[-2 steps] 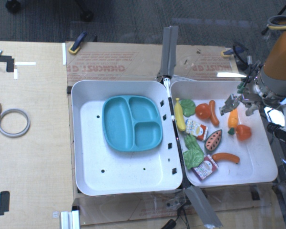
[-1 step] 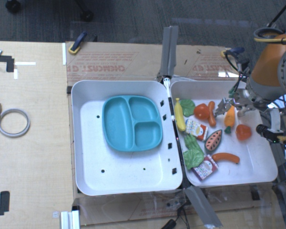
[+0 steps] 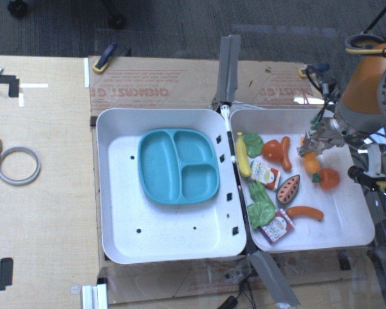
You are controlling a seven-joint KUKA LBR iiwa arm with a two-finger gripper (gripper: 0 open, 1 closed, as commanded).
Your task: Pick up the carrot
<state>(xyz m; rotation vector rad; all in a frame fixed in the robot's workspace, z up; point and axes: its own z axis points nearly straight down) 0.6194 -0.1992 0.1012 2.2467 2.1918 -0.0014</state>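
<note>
The carrot point(image 3: 304, 213) is a long orange piece with a darker right tip, lying flat near the front of the right bin point(image 3: 347, 234). My gripper point(image 3: 311, 149) hangs over the bin's back right part, well behind the carrot. Right under the gripper sits a small round orange fruit point(image 3: 311, 165); whether the gripper touches it is hidden from this angle.
Around the carrot lie a watermelon slice point(image 3: 287, 189), a red packet point(image 3: 278, 227), leafy greens point(image 3: 260, 206), a red tomato point(image 3: 328, 178), another tomato point(image 3: 272, 150) with an orange-red pepper point(image 3: 285, 153), and a banana point(image 3: 242, 154). The left bin point(image 3: 116, 224) holds a teal divided plate point(image 3: 178, 166).
</note>
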